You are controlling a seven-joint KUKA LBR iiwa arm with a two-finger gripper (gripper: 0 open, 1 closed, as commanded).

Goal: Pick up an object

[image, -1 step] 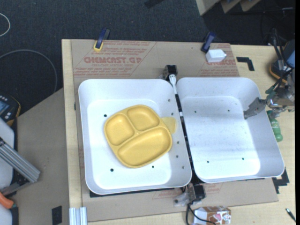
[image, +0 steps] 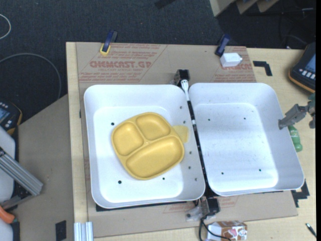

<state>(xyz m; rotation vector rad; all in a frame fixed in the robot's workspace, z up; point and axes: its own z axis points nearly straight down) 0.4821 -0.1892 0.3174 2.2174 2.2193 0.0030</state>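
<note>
The desk (image: 150, 64) is covered by printed brown cardboard, on which two shallow white bins (image: 95, 104) are set side by side, touching; a small white block (image: 230, 59) lies near its far edge.

The one legible marking is red print on the brown cardboard sheet (image: 150, 59) that covers the tabletop beneath the two bins. Behind the left white bin (image: 93, 134), large red capitals read roughly "CHEMCAST GP", though the last letters are faint and not certain. A line of much smaller red print runs above those capitals, and further small lines sit below them; all of these are too fine to read. Behind the right white bin (image: 283, 134), near a small white block (image: 230, 59), more red lettering of the same kind appears on the cardboard, partly covered and too blurred to make out.
</note>
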